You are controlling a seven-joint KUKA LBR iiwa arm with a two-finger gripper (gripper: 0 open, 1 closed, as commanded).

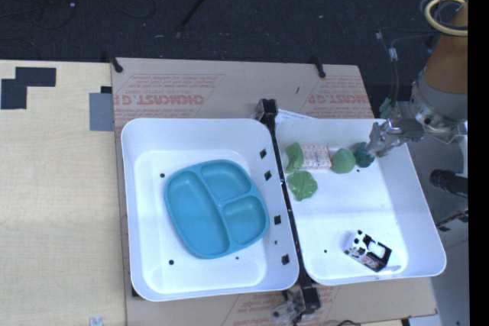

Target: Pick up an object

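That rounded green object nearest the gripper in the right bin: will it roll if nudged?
Probably. The round green object looks ball-like with no flat side showing, so a nudge from the gripper could send it rolling. It seems small and light. Its surface is too blurred to judge grip.

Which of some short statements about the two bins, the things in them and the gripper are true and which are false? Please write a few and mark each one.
1. The blue divided plate lies in the left bin. True.
2. The black and white object lies in the left bin. False: it lies in the right bin, near its front corner.
3. The gripper is over the right bin's far edge. True.
4. The round green object sits on the blue plate. False: it rests on the right bin's floor, close to the gripper.
5. Green leafy pieces lie near the divider between the bins. True.
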